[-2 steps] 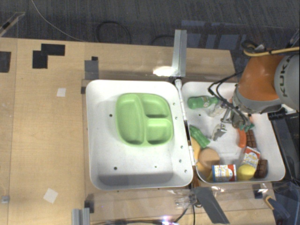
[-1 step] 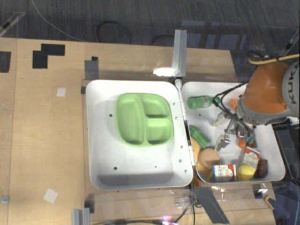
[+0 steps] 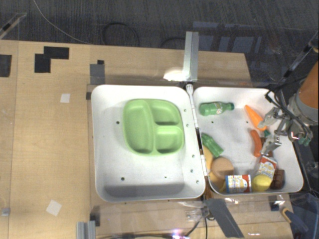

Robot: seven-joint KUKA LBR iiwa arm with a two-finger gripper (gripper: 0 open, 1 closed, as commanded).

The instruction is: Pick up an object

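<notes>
Nearest the camera, along the front wall of the right bin [image 3: 297,182], a row of items is seen: a small can with a blue and white label [image 3: 237,183], a yellow lemon-like piece [image 3: 261,183], a dark brown item [image 3: 278,178], and a red and white carton [image 3: 267,166] leaning just behind the lemon. A tan round piece [image 3: 222,166] lies beside the can, against the divider side. Further back in the same bin, a green bottle lying on its side [image 3: 215,108] is found near the rear wall, and a second, smaller green item [image 3: 212,145] lies tilted near the divider. An orange carrot [image 3: 253,116] is placed at the right rear, with a red-orange sausage-shaped piece [image 3: 256,142] just in front of it.

The claw [image 3: 273,131] is seen low over the right side of this bin, just beside the carrot and the sausage piece; the grey arm with its orange band [image 3: 310,91] enters from the right. Whether the claw is open or closed cannot be told, and nothing is seen gripped in it.

The left bin [image 3: 104,148] holds a green divided tray [image 3: 152,126], set toward the rear. Both bins rest side by side on the wooden counter [image 3: 45,148].
</notes>
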